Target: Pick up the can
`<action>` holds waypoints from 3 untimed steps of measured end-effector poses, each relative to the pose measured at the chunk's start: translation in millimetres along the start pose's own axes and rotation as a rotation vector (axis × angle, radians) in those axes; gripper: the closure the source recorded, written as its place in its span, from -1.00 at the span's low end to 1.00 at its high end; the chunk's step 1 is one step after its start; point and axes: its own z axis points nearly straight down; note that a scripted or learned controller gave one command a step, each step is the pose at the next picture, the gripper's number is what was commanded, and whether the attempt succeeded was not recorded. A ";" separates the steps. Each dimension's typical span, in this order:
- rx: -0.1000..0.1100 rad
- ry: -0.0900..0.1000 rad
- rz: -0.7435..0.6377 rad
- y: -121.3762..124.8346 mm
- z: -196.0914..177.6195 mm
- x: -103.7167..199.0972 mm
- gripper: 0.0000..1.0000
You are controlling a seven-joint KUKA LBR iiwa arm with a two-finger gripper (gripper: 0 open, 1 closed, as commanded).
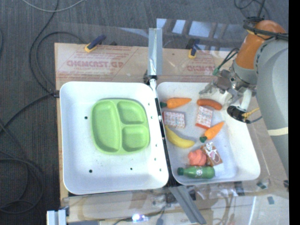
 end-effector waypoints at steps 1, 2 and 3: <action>-0.011 -0.022 -0.031 -29.9 21.8 55.6 -1.00; -0.013 -0.011 0.068 -103.4 20.2 72.4 -1.00; -0.018 -0.002 0.120 -34.1 20.8 2.8 -1.00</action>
